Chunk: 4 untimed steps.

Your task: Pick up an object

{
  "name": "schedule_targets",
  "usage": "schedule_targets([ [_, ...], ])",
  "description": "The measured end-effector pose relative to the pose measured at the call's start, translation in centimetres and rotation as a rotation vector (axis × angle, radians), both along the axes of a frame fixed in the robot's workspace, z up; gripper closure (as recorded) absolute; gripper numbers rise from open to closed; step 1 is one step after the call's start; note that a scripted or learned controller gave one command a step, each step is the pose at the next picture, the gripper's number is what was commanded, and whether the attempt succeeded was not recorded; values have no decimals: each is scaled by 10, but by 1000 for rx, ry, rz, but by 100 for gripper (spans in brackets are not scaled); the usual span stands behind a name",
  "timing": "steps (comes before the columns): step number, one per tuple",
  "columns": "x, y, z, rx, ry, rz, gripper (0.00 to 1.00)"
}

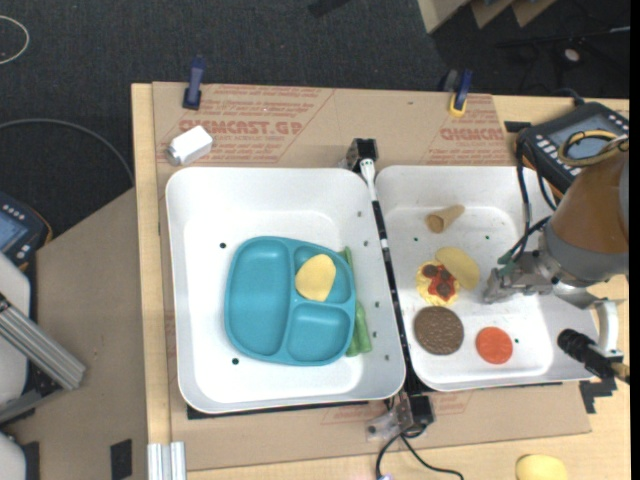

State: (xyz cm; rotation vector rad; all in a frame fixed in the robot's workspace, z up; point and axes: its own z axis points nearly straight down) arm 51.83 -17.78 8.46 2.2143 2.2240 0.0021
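The right bin (500, 193) holds several small toy foods. A tan piece (443, 218) lies near the back, and a yellow piece (460, 264) sits mid-bin. A red and yellow item (437, 285) touches the yellow piece's left side. Toward the front lie a brown round patty (438, 330) and an orange-red round piece (493, 345). My gripper (497, 285) hangs low over the right bin, just right of the yellow piece and above the orange-red one. I see nothing between its tips from this angle.
The left bin (200, 218) holds a teal divided plate (260, 303) with a yellow lump (316, 278) on it and a green strip (357, 328) along its right edge. A black cable (380, 238) runs between the bins. A handheld pendant (575, 143) rests at the right.
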Motion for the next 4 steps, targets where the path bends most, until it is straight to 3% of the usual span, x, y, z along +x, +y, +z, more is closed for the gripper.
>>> schedule_targets([
  [1,-42,-48,0,2,7,-10,100],
  [2,-18,-23,0,-1,1,-2,100],
  [3,-38,-48,0,2,5,-8,100],
  [4,-39,-46,0,2,5,-5,100],
])
